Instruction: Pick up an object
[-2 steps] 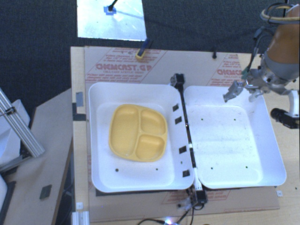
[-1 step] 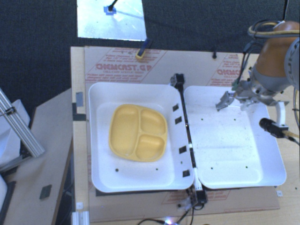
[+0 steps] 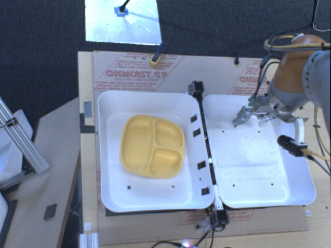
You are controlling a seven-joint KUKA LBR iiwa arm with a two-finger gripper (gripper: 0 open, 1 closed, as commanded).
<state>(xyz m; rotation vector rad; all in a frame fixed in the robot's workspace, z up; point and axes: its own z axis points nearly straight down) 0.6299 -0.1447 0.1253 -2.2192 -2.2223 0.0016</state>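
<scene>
Camera view: gripper (image 3: pixel 242 118) over far part of right bin (image 3: pixel 258 190), nothing between fingers; opening cannot be told. Yellow divided tray (image 3: pixel 152 146) flat in left bin (image 3: pixel 111 112), well apart. Best crossing central divider (image 3: pixel 202 138), then descending on tray's raised rim. Black cable (image 3: pixel 292 146) at right.

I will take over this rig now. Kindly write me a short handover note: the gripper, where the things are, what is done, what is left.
Gripper: over the upper left part of the right bin, with nothing seen between its fingers; whether they are open or shut cannot be told.
Things: one yellow divided tray lies flat in the left bin, about the middle.
Done: nothing is picked up so far.
Left: bring the arm across to the left bin, grasp the tray, probably by its rim, and lift it.
</scene>
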